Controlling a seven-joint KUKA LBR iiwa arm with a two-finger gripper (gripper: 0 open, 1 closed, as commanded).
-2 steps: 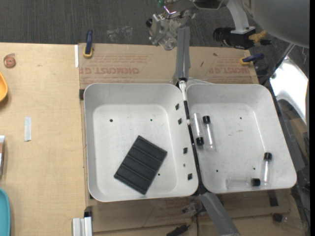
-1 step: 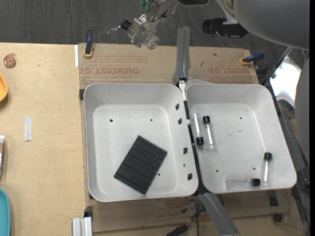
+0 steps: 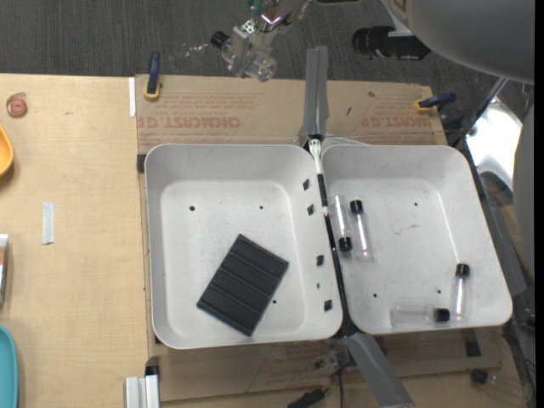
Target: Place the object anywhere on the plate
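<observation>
Bench point(image 3: 76, 143) with two white bins — black plate point(image 3: 244, 284) lies tilted in left bin point(image 3: 157, 228); clear vials point(image 3: 353, 226) in right bin point(image 3: 476, 219). Gripper point(image 3: 255, 36) seen far back, fingers' state unreadable.

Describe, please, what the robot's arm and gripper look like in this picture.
The arm appears as a large, smooth, rounded grey casing at the top right corner, blurred by closeness to the camera. The gripper at the top centre is a small metallic, silvery assembly, with thin green and pinkish wires running above it. Its details are too small to make out.
</observation>
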